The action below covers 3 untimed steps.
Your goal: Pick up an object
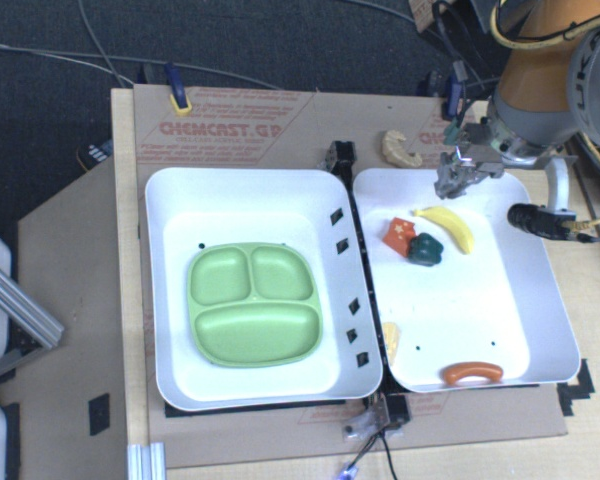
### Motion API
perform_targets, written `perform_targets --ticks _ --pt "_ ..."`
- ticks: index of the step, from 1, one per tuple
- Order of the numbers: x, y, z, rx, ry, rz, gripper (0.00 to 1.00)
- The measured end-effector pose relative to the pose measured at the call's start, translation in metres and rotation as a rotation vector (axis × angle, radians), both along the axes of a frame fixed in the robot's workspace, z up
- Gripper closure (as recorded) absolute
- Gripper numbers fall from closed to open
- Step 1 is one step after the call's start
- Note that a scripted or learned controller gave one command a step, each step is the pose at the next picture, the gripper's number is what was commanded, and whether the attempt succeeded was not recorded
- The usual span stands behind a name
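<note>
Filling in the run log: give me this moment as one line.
gripper: above right bin's far edge, holding nothing | nearest: banana | beside: red piece, green piece | left bin: green tray

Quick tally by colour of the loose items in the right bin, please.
Yellow: 1, banana
Red: 1, small red item
Dark green: 1, green item
Orange-red: 1, sausage-shaped item
Pale yellow: 1, small piece at the left wall
Total: 5

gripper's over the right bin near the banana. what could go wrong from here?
1. The banana, red piece and dark green piece lie bunched together, so the gripper may catch two or nudge one aside.
2. The banana is curved and smooth; it could slip out.
</note>
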<state>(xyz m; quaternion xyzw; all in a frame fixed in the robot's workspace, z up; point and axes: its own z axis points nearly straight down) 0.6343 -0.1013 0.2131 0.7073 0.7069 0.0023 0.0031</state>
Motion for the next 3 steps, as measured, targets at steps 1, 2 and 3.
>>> perform_targets --ticks 1,2,3 --pt "-0.004 0.000 0.046 0.000 0.001 0.001 1.00" --pt "-0.029 0.046 0.029 0.004 0.012 0.005 1.00" --pt "-0.058 0.089 0.014 0.004 0.013 0.005 1.00"
